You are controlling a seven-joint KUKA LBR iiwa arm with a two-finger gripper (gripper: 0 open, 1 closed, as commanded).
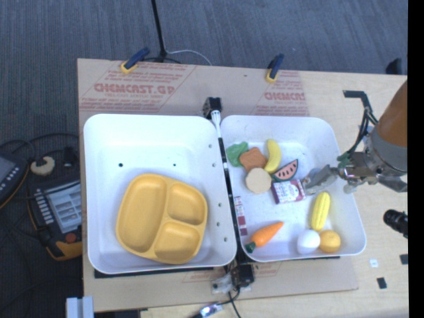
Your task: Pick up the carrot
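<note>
Cardboard (318,95) sheeting covers the bench, clamped at the far edge so it stays put, and its red print reads "CHEMCAST GP" twice over, once behind each bin; then the left bin (132,134) carries just a yellow divided tray (162,217), sitting ready, I'd guess, as a place to drop things; across the divider the right bin (311,128) is crowded with toy food, loosely scattered so each piece can be taken singly; over its right rim comes the gripper (320,175), low above the bin floor with nothing between its fingers, though how wide they stand I can't tell; below it a corn cob (320,210), then the carrot (266,234) down by the near-left corner, lying flat and apart from its neighbours, well away from the gripper; and smallest, a pink carton (287,191) whose label is too small to read
</note>
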